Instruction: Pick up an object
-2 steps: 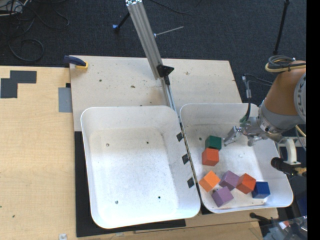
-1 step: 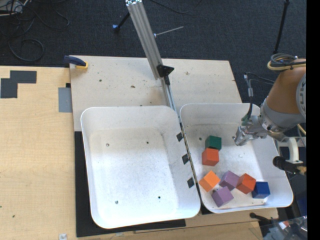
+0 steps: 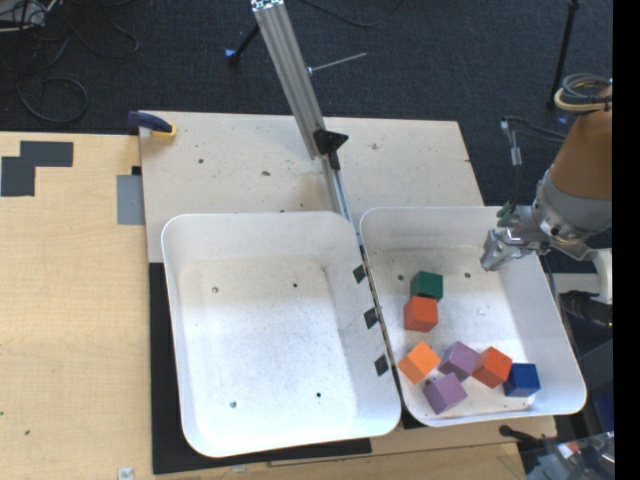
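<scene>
Lowest in the frame, along the near wall of the right bin (image 3: 560,313), sits a loose row of blocks: an orange block (image 3: 419,361), two purple blocks (image 3: 461,358) and (image 3: 444,392) just beside one another, a red-orange block (image 3: 492,366) and a blue block (image 3: 522,379) touching or nearly touching it at the lower right. Higher up, near the middle of that bin, a green block (image 3: 427,285) stands just above a second red-orange block (image 3: 421,313), the two close enough that I cannot tell whether they touch. The left bin (image 3: 180,258) fills the centre-left of the frame on the bench (image 3: 240,158). The end effector (image 3: 497,249) hangs over the upper right part of the right bin, at the end of the arm (image 3: 585,173) coming in from the right edge; nothing is visibly between its fingers, and whether they are spread or closed I cannot tell, since it shows as a small grey shape. No block is picked up yet. The relation that matters: every block lies to the lower left of the end effector, and the green block is the nearest, down and to the left across bare bin floor. The cubes have no long axis, so approach angle matters less than clearance; the green one's closeness to the block below could crowd a finger.
</scene>
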Robot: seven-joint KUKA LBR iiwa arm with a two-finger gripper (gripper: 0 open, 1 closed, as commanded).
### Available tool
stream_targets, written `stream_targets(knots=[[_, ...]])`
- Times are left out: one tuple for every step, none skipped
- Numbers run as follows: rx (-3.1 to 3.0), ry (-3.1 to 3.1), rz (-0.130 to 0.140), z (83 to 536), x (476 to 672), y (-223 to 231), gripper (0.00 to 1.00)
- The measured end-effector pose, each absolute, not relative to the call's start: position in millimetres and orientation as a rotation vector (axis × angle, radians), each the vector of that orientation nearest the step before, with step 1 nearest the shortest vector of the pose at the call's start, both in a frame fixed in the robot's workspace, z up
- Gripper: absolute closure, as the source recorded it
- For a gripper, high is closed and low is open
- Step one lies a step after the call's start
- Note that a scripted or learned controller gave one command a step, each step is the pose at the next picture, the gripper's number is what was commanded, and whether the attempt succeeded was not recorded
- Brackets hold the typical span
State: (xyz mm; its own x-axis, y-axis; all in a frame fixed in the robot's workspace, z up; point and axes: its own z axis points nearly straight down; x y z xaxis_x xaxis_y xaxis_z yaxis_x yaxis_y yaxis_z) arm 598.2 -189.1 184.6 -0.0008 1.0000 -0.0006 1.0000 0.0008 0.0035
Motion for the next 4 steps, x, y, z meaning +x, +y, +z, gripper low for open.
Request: stream_targets(knots=[[2.220, 2.222, 0.001, 211.5, 598.5, -190.3, 1.00], [2.221, 2.230, -0.001, 204.9, 600.9, -132.5, 1.00], [2.218, 2.228, 0.001, 214.5, 607.8, -88.4, 1.00], [2.218, 2.228, 0.002, 226.5, 611.8, -36.6, 1.00]])
